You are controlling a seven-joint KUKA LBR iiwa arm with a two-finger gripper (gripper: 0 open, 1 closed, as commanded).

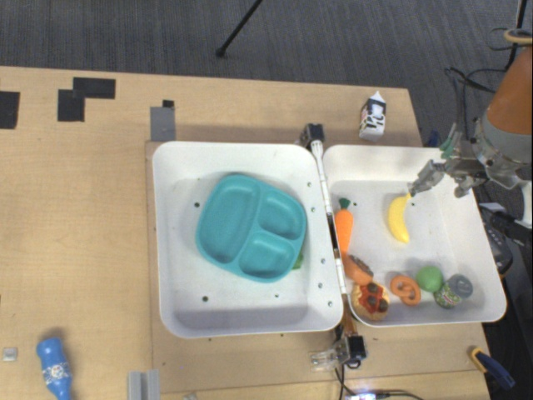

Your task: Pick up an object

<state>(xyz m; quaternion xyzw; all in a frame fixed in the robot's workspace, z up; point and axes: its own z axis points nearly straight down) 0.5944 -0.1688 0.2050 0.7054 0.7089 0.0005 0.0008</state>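
- Camera view: the gripper [441, 177] hangs over the right bin [466, 248]; its two thin metal fingers are spread apart, with nothing between them.
- Just below its left finger lies a curved, smooth yellow banana [399, 220].
- A tapered orange carrot [342, 232] lies beside the middle wall.
- The left bin [171, 248] holds a turquoise plastic tray [251, 226] with rounded compartments.
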